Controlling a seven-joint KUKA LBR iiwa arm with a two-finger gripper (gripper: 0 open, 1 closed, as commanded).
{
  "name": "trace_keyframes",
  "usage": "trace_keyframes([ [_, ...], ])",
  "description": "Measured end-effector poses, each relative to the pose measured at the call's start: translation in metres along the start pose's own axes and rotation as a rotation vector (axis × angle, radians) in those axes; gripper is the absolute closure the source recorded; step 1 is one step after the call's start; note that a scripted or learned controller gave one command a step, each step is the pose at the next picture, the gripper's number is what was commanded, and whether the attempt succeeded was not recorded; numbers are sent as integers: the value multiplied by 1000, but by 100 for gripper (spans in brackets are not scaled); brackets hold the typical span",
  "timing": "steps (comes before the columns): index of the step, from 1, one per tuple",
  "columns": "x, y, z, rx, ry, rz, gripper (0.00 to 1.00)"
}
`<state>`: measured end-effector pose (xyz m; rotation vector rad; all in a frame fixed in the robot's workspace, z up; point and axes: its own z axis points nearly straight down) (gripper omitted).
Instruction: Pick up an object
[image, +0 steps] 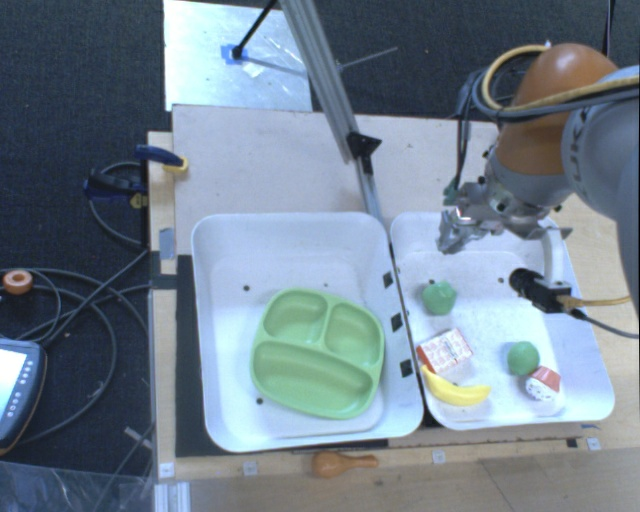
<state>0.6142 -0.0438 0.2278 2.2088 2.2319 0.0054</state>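
The right bin (580, 330) holds several small items: a green lumpy fruit (438, 296), a red and white carton (445, 351), a yellow banana (456, 391), a green ball (522, 357) and a red and white piece (543, 384). My gripper (455, 235) hangs over the bin's back left corner, above and behind the green lumpy fruit and apart from it. Nothing shows between its fingers. The grey arm with its orange band comes in from the upper right.
The left bin (225, 300) holds a green divided tray (318, 352). A slanted metal pole (335, 90) crosses the back of the bench. An orange-brown object (342, 462) lies on the bench's front edge. Cables and a clamp lie off the left side.
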Motion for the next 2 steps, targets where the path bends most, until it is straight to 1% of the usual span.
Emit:
trace_keyframes([
  [1, 49, 30, -7, -1, 1, -1, 100],
  [2, 99, 50, -16, -1, 1, -1, 100],
])
